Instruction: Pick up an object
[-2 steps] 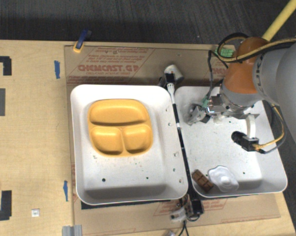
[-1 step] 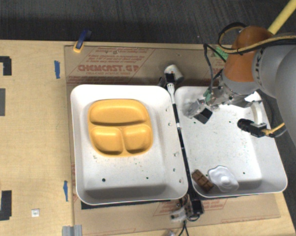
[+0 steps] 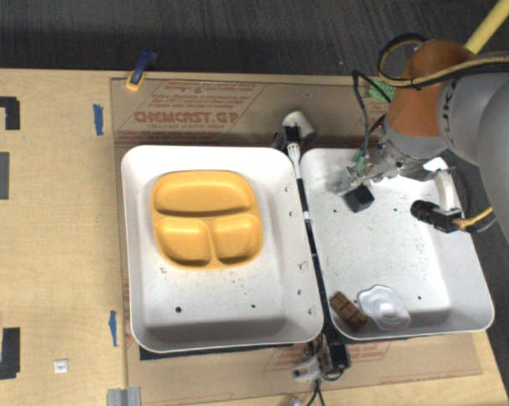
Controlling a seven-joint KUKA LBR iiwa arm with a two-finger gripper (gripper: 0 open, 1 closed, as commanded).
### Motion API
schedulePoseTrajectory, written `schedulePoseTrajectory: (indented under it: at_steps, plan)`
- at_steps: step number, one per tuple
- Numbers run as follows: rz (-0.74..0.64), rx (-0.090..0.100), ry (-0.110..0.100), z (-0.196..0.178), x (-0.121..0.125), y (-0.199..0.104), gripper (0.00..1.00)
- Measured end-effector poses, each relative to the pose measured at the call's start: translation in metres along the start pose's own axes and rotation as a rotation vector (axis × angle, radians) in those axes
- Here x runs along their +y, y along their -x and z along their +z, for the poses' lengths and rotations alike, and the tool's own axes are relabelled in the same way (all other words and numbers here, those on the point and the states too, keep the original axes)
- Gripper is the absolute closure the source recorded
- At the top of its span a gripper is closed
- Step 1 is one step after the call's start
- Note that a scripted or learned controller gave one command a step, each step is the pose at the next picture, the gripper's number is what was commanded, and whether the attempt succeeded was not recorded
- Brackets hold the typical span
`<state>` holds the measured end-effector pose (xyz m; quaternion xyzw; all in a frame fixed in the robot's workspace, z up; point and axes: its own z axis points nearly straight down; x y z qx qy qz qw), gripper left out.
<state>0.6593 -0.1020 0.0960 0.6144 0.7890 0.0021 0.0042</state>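
Grey two-finger gripper [image 3: 358, 194] is seen low over the far-left part of the right white bin [image 3: 424, 252]; its opening cannot be told. A brown block [image 3: 347, 309] and clear crumpled plastic piece [image 3: 383, 304] lie well apart, near edge. A yellow sectioned tray [image 3: 208, 216] occupies the left white bin [image 3: 145, 252].

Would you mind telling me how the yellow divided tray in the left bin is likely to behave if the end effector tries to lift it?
The yellow divided tray looks moulded and rigid, so it should probably hold its shape. Its smooth, rounded rim may slip between two fingers. It lies broad and flat in the left bin, so it is unlikely to roll, though an edge grasp might tilt it.
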Motion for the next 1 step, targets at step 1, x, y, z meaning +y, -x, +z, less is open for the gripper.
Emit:
schedulePoseTrajectory:
  at_steps: [1]
  plan:
    - [0.242,0.005,-0.012,-0.0896,-0.0925,-0.0774,1.0]
